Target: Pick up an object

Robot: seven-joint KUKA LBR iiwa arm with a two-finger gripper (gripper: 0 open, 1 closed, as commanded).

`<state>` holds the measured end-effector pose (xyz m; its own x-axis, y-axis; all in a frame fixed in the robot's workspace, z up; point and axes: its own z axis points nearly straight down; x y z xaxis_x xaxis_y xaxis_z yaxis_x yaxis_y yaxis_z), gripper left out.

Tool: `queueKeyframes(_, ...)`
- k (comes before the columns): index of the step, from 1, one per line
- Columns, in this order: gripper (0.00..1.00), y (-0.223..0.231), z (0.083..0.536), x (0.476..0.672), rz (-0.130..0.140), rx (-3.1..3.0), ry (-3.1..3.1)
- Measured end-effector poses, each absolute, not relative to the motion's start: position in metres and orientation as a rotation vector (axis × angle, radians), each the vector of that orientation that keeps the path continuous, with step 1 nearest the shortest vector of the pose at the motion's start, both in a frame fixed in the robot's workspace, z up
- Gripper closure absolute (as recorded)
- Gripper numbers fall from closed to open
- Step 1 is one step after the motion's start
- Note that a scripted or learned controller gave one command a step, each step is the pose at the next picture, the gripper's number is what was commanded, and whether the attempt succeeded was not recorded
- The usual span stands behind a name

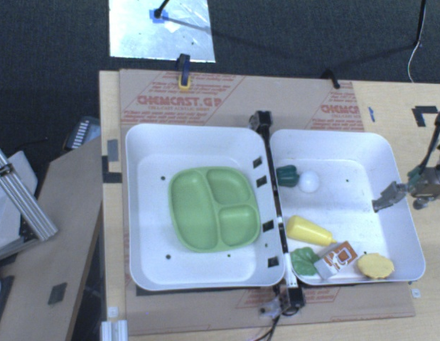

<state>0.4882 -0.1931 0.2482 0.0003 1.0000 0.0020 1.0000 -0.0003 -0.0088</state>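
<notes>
Yellow cob [309, 230] lies seemingly apart from fingers [385, 198].

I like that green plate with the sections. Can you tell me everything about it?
The green plate looks like smooth, pale green plastic, a rounded square with three sections: one long one on the view's left and two smaller ones on the right. It lies flat, right side up and turned a little, on the floor of the left bin. Nothing sits in it or touches it.

My arm reaches in low from the right edge, wrist level, its gripper [387, 197] pointing left with nothing visible between the tips.
</notes>
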Motion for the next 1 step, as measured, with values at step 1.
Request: queueKeyframes(1, 0.00, -0.1925, 0.2535, 0.4906, -0.001, -2.219, -2.227)
